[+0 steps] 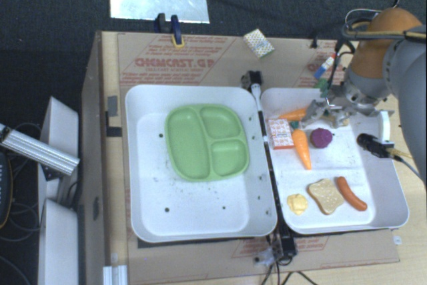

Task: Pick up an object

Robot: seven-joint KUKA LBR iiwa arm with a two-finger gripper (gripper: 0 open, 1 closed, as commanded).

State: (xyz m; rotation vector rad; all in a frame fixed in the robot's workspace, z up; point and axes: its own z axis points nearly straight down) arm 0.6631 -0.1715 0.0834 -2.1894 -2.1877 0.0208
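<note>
The gripper [325,110] hangs low over the upper part of the right bin [400,210], at the frame's right. Its tip is a blur of grey metal seen from above, and whether it is open or closed cannot be told. Nothing can be seen gripped in it.

Just left of it lies a short orange carrot piece [292,115], its near end touching or hidden under the gripper; which of the two is unclear. A purple round toy [321,137] sits just below the gripper, apart from it. Beside that lie a longer carrot [303,149], pointing down the frame, and a small red-and-white box [280,133] against the bin's left wall.

Toward the bin's lower edge are a slice of toast [325,196], a sausage [351,193] to its right, and a small yellow piece [297,203], too small to identify, to its left.

The left bin [143,170] holds a green divided plate [207,142].
</note>
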